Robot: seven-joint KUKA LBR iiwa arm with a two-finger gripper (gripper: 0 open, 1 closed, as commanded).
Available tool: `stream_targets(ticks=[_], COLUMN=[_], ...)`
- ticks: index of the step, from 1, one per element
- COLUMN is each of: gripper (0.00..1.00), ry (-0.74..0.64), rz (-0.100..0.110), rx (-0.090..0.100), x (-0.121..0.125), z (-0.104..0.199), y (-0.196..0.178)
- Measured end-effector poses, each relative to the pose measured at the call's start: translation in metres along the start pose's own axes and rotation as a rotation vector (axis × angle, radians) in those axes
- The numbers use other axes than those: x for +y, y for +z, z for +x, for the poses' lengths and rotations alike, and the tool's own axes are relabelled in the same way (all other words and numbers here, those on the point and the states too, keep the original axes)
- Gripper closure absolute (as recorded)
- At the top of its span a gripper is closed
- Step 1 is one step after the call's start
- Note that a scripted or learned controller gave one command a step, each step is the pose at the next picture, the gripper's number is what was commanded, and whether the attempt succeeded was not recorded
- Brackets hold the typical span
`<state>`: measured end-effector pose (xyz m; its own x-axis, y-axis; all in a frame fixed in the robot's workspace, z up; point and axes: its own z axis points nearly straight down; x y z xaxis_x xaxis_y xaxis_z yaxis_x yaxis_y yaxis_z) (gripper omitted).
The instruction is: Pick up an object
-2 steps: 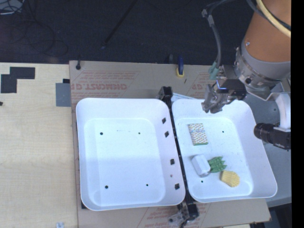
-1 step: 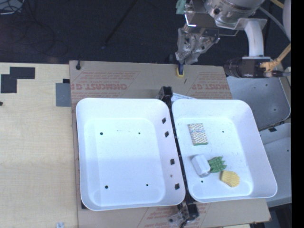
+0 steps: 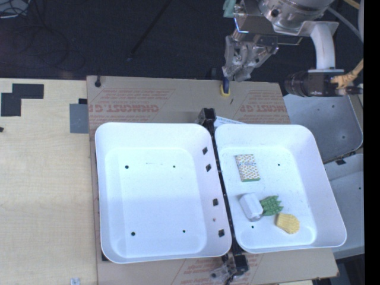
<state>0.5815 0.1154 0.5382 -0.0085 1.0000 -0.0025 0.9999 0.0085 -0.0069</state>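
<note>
Overhead, metal claw (image 3: 237, 70) grip unclear; right bin (image 3: 320, 159) holds patterned rectangular block (image 3: 247, 167), white cylinder (image 3: 250, 206), yellow textured wedge (image 3: 287, 222).

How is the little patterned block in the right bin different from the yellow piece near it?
The patterned block is rectangular, pale with a speckled multicolour top; the yellow piece is rounded and plain yellow. The block lies apart from the other things, toward the bin's far side; the yellow piece sits near the front, close beside a green item. The block looks somewhat larger. Both lie flat in the right bin, far from the claw.
</note>
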Motion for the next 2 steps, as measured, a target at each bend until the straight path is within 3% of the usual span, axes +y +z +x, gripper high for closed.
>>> stream_targets(ticks=[2], gripper=[1.0], ry=[-0.014], rz=[0.008], rx=[-0.002], x=[0.0], z=[0.0025], y=[-0.0183])
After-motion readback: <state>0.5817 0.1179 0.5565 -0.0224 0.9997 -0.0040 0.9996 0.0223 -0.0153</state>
